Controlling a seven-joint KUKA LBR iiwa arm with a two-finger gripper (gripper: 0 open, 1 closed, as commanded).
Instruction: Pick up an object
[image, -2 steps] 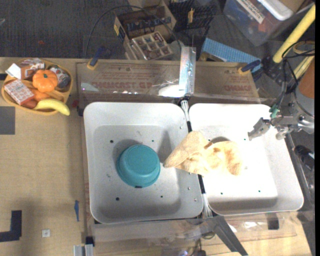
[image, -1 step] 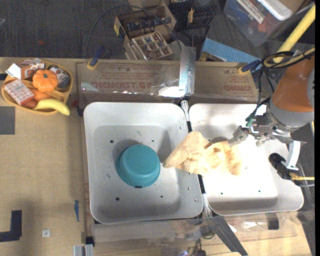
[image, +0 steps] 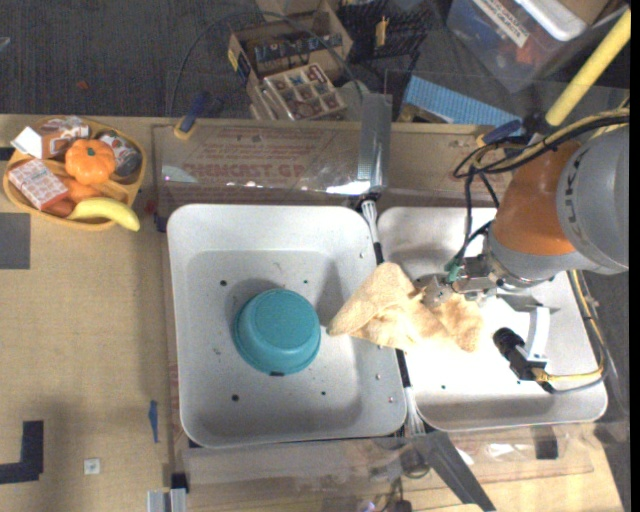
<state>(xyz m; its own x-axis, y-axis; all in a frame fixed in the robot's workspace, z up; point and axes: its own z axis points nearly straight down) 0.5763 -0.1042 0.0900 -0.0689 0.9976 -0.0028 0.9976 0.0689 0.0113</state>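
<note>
My gripper sat low in the right bin, at the right of centre in the frame, down against the top of the cloth. The cloth lay draped across the divide between the bins, one corner reaching into the left bin near the teal bowl. I could not tell how the gripper was set or whether it had any cloth in it; the wrist hid that. Most of the cloth looked to be resting on the bins. Judged: reach done, grasp unconfirmed, lift not yet made. Bowl untouched.
</note>
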